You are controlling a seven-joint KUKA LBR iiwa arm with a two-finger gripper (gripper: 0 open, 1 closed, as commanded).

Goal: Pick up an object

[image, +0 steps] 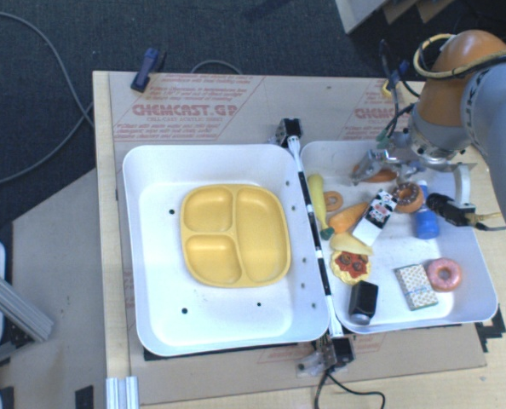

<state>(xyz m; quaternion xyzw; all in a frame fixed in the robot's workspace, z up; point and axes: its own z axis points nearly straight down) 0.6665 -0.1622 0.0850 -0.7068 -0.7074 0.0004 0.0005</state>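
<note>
The gripper [395, 162] hangs over the far end of the right bin [483, 292]; whether it is open or closed cannot be told. Nearer than the gripper in that bin lie a blue block [426, 224], a pink doughnut [445, 273], a pizza slice [352, 262] and a black box [363, 300]. A yellow divided plate [235, 233] sits in the left bin [151, 301] beside it.

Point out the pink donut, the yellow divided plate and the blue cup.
pink donut [445, 273], camera view, on its frosted ring.
yellow divided plate [236, 267], camera view, on its lower rim.
blue cup [427, 224], camera view, on its side.
</note>
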